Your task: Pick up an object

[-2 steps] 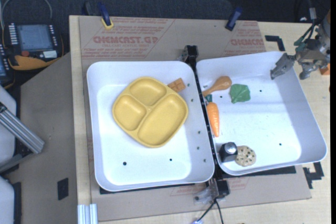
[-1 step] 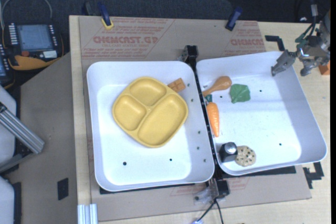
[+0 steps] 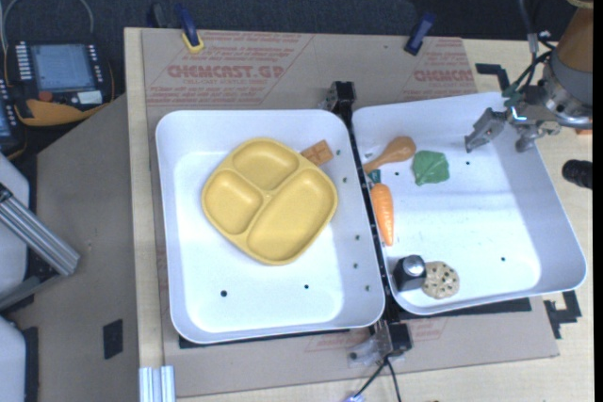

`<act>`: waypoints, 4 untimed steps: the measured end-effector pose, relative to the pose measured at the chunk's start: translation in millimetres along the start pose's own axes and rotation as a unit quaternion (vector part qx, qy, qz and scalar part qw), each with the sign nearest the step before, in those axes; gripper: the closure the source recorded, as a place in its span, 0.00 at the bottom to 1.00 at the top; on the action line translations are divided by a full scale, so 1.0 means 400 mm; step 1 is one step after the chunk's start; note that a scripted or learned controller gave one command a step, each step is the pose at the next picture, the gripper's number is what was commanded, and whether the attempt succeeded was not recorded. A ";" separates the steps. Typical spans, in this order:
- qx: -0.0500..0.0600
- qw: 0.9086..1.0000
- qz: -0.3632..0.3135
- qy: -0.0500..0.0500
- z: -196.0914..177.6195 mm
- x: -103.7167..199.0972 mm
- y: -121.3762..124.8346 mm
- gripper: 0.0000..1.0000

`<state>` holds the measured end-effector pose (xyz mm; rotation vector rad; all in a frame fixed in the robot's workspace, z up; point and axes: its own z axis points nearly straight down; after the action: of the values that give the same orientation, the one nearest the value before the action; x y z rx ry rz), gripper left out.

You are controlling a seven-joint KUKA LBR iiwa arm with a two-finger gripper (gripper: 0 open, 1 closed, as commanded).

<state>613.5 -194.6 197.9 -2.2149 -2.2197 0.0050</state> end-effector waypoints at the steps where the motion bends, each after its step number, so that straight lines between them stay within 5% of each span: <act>1: -0.001 1.000 0.000 0.000 0.142 -0.001 0.024 0.00; 2: -0.006 1.000 0.001 -0.002 0.256 -0.004 0.032 0.00; 3: -0.014 1.000 0.000 -0.002 0.211 0.000 0.044 1.00; 4: -0.006 1.000 0.000 -0.002 0.103 0.005 0.048 1.00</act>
<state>632.5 -192.4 156.5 -2.2238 -2.2270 -0.0031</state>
